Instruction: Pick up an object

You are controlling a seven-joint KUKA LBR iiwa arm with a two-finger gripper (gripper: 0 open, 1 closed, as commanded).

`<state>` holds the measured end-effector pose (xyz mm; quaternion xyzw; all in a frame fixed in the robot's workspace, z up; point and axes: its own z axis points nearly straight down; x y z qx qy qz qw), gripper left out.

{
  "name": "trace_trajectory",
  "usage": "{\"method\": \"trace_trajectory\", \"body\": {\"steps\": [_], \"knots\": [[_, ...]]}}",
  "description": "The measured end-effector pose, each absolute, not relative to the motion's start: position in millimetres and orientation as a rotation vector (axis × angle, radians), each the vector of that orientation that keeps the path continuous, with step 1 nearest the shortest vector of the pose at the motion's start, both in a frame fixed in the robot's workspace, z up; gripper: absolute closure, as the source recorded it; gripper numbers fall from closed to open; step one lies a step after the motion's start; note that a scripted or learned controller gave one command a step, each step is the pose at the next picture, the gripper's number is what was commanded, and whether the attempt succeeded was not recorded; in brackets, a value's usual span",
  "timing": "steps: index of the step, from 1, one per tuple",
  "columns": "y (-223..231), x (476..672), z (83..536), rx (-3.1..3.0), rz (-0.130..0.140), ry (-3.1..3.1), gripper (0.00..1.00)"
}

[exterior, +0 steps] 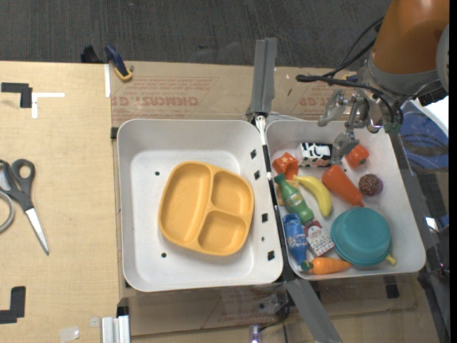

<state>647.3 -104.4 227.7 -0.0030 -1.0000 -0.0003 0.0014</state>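
Front of right bin: nearest us we see a small carrot [330, 265] against the front wall, with a teal bowl [362, 235] upside down just behind it, likely dumped there as loose stock for picking.
Left side of right bin: we find a blue packet [295, 236] and a green bottle [295, 199] lying along the divider, a small card [320, 241] between the packet and the bowl.
Middle of right bin: a banana [316, 193] lies beside the bottle, a larger orange carrot [342, 184] slants next to it, and a dark red ball [370, 185] rests near the right wall.
Back of right bin: a red piece [285, 164], a black-and-white toy [315, 153] and an orange-red block [356, 154] crowd the far end.
Right bin [413, 243]: we judge every candidate for the pick is here, packed close and touching.
Left bin [136, 213]: it holds a yellow divided plate [207, 208], flat and centred, its three compartments bare.
Gripper [348, 143]: it hangs over the far end of the right bin, its tip just beside the orange-red block; we cannot tell whether its fingers are apart or together.
Pick target: we judge the orange-red block the likeliest, not yet lifted.
Bench: scissors [25, 195] lie well apart on the left.
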Motion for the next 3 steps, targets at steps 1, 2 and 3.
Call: {"method": "trace_trajectory", "body": {"steps": [1, 2, 3], "knots": [[-122.7, 643.1, 122.9, 0.12, 0.005, -3.161, 0.0], [-173.5, 565.2, 90.1, 0.29, -0.001, -3.13, 0.0], [-107.5, 598.4, 89.2, 0.202, -0.002, -3.136, 0.0]]}}
